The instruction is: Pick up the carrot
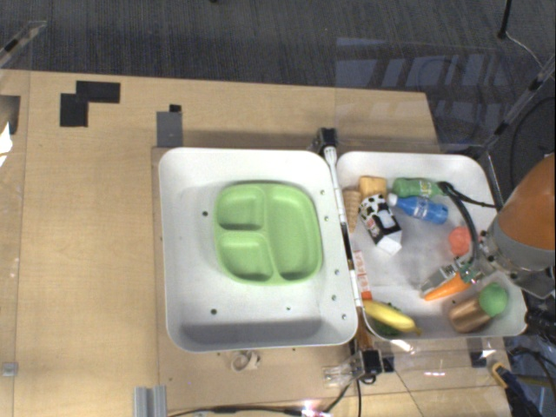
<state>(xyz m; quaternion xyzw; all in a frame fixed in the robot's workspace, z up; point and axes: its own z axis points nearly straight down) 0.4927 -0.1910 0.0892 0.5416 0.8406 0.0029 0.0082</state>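
The carrot (443,290) is orange and lies slantwise in the lower right part of the right bin (408,259). My gripper (455,274) reaches in from the right, under the arm's orange band (530,215), and sits right at the carrot's upper right end, touching or just over it. The wrist hides how the grip stands. A brown cylinder (469,315) and a green ball (493,298) lie just below and right of the carrot.
The right bin also holds a banana (388,317) at the front, a black-and-white carton (379,217), a blue bottle (421,208), a green bottle (417,187) and a red piece (459,240). A green divided plate (265,233) sits in the left bin (182,259).
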